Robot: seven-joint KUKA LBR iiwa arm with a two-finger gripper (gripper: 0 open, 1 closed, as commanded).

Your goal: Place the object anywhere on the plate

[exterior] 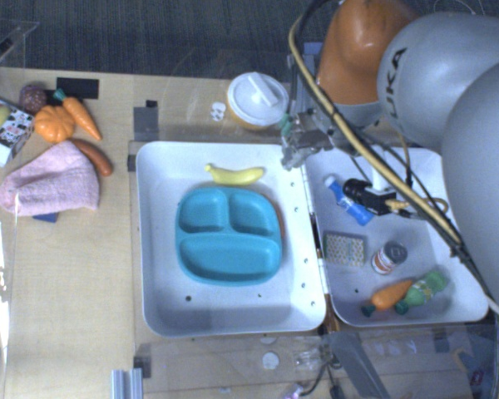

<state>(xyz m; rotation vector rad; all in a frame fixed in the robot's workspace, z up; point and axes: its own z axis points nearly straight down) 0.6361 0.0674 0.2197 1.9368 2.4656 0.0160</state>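
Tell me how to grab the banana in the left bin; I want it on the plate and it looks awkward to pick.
Grip the banana at its thick middle, coming straight down from above. It lies flat on the bin floor just behind the blue plate, curved with its long axis running left to right, so the fingers should probably close across its narrow width, front to back.

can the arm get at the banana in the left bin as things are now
Probably yes. The banana lies bare on the floor of the left bin, just above the blue plate, with nothing over it. The end effector hangs close by, over the divide between the bins.
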